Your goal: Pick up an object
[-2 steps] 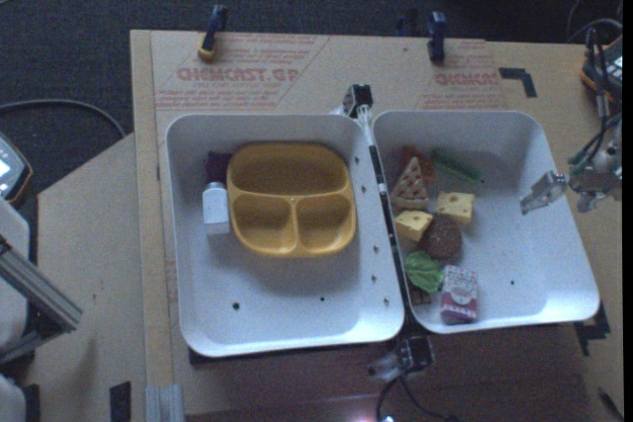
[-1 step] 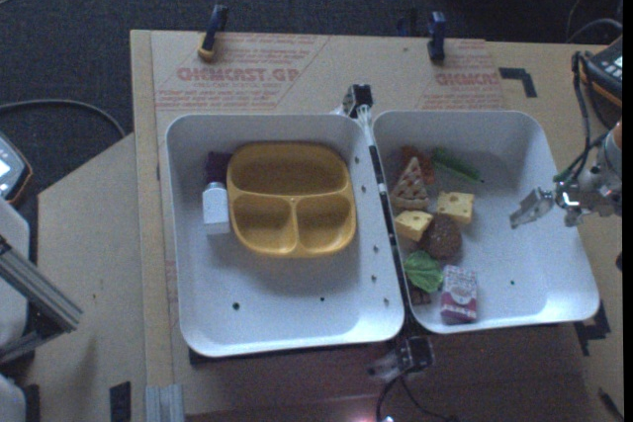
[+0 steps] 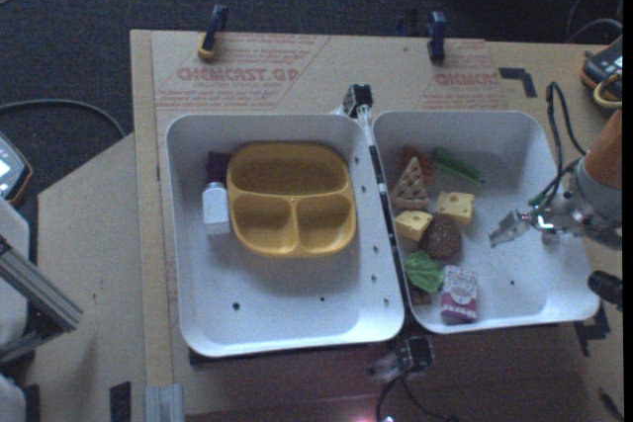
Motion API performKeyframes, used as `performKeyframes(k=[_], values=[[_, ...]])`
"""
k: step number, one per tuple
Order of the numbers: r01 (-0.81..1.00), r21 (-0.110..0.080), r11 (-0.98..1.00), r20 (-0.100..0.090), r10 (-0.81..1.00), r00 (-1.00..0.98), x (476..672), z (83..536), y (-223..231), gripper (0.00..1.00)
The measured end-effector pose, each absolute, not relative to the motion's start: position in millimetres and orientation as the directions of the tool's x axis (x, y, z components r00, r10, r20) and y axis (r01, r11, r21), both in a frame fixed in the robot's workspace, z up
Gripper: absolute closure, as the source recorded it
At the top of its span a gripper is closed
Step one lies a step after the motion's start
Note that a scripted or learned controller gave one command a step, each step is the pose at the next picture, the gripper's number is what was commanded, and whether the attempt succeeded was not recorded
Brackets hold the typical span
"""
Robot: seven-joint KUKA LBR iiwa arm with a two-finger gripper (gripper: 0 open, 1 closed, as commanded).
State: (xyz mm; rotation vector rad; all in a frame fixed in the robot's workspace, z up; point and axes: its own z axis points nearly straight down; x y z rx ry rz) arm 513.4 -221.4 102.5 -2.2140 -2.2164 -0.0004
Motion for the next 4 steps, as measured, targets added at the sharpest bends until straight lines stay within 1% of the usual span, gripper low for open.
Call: performKeyframes(k=[1,2,3,4], values=[[1.0,-0.004,0.004,0.01,1.0,-0.004,514.6,84.1,-216.9,0.0],[1.0,0.0,0.002,0.003,1.0,-0.002,514.5,95.2,-219.3,1.0],[1.0,0.005,0.0,-0.003,1.0,0.0,510.9,139.1,-218.8,1.0],[1.0,0.008,0.001,-0.004,1.0,-0.001,505.7,200.8,-220.8,1.0]])
